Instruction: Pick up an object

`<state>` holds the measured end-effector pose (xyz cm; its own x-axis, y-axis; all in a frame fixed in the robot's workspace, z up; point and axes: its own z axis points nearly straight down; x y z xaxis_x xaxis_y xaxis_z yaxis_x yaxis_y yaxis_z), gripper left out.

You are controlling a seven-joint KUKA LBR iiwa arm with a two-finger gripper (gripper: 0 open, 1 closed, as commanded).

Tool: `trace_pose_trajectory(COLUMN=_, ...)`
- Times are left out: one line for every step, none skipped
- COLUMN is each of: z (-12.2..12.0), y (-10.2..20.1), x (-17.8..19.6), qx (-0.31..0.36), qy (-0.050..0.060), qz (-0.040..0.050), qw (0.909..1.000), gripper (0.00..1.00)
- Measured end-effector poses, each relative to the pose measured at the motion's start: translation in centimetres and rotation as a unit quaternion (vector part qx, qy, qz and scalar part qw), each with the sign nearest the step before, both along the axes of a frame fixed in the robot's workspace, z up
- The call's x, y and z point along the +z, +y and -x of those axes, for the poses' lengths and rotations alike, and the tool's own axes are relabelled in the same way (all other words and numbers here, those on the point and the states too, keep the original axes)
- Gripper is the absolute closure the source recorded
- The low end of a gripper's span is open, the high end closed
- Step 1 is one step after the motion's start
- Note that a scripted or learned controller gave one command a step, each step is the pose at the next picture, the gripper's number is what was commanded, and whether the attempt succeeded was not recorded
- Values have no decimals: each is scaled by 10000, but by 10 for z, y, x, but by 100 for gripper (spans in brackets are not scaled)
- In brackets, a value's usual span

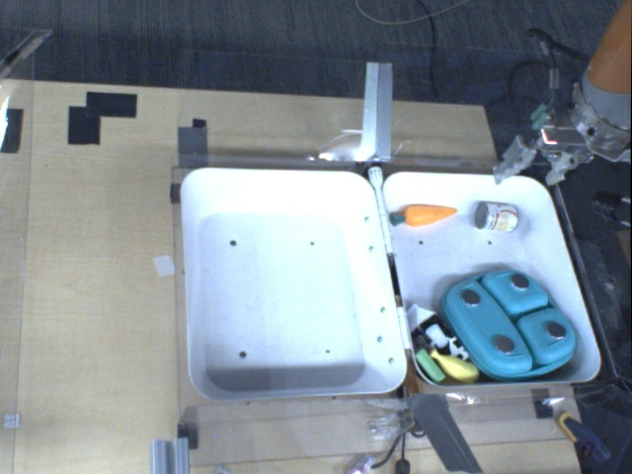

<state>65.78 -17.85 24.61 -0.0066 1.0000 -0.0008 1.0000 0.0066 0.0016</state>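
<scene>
The arm (610,87) is cut off by the right edge, so just its orange band and grey wrist are seen. The gripper (533,158) is caught small and blurred at the right bin's (563,225) far corner, and the set of its fingers cannot be made out. A black-and-white toy (441,341) is half hidden under the blue tray (509,324) and a banana (456,366); its kind cannot be told. The label on the small can (497,216) is too small to be read.
</scene>
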Motion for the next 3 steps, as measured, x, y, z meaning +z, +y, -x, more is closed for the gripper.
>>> trace_pose_trajectory(z=-13, y=-9, x=-43, qx=-621, qy=-1, qz=0, qw=9981, gripper=0)
trace_pose_trajectory(z=-13, y=-9, x=-43, qx=-619, qy=-1, qz=1, qw=9981, gripper=0)
trace_pose_trajectory(z=-10, y=-20, x=-88, qx=-370, qy=-2, qz=2, qw=9993, gripper=0)
